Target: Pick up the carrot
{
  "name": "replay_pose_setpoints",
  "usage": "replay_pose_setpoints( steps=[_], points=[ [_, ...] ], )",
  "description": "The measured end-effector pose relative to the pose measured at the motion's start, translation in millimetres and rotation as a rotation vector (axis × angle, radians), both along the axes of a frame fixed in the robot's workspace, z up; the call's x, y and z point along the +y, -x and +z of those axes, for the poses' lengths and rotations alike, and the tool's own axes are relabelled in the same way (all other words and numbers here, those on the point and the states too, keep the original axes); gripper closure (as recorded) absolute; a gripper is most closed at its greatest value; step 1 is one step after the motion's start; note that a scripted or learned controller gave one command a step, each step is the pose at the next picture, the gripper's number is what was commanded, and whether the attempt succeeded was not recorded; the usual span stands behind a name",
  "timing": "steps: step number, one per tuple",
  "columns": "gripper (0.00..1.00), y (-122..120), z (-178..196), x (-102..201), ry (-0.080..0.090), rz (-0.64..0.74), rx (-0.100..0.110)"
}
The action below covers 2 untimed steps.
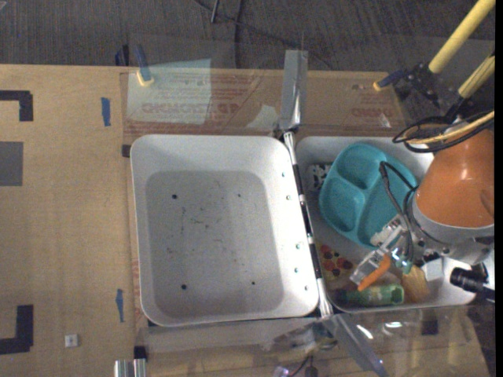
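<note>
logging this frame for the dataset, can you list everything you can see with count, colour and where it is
left bin: 1, white, middle of the bench, a few dark specks on its floor
right bin: 1, white, beside the left bin toward the arm
divided plate: 1, teal, tilted in the upper part of the right bin
carrot: 1, orange, lower part of the right bin, at the end effector
green item: 1, green with a label, lying along the right bin's lower wall
small dark and red bits: several, by the right bin's left wall, too small to identify
bench: 1, tan, with blue tape bits and black corner marks
arm: 1, grey with orange band, over the right bin
end effector: 1, low over the carrot, grasp unclear
</note>
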State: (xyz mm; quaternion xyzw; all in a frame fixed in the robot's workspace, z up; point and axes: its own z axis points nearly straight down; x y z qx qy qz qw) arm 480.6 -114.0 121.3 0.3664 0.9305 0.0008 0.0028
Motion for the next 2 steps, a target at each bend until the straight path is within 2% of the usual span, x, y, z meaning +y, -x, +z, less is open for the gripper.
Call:
replay_pose_setpoints(
  steps=[1, 2],
  points=[
    [1.0, -1.2, 10.0, -0.5, 0.0, -0.003, -0.005],
    [0.0, -1.1, 10.0, -0.6, 0.0, -0.003, -0.005]
  ],
)
